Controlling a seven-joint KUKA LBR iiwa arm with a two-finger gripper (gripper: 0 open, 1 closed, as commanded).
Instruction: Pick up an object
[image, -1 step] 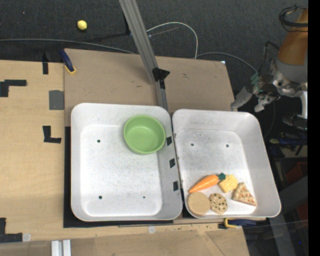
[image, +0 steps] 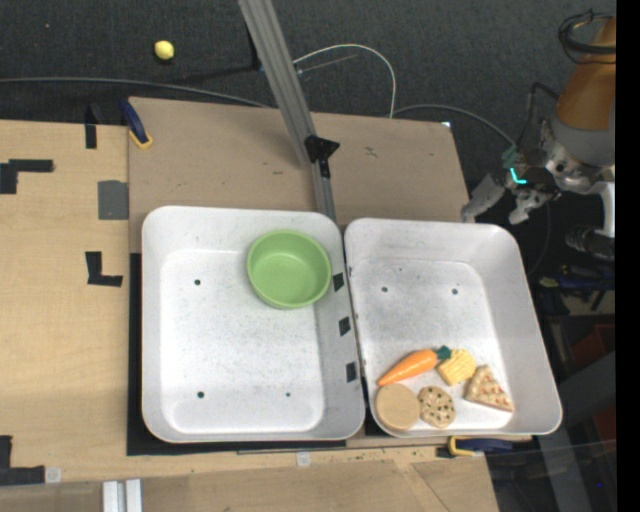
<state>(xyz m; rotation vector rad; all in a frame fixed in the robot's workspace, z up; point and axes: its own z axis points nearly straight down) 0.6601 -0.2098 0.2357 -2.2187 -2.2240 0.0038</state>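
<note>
At the near right corner of the right bin (image: 520, 300), the carrot (image: 408, 366) touches its neighbours, risking a multi-item grab; the end effector (image: 497, 203) hovers outside, spread open, holding nothing.

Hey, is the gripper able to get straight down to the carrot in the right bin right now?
Probably yes: the carrot lies uncovered, nothing above it. The gripper hangs outside the bin's far right corner.
</note>
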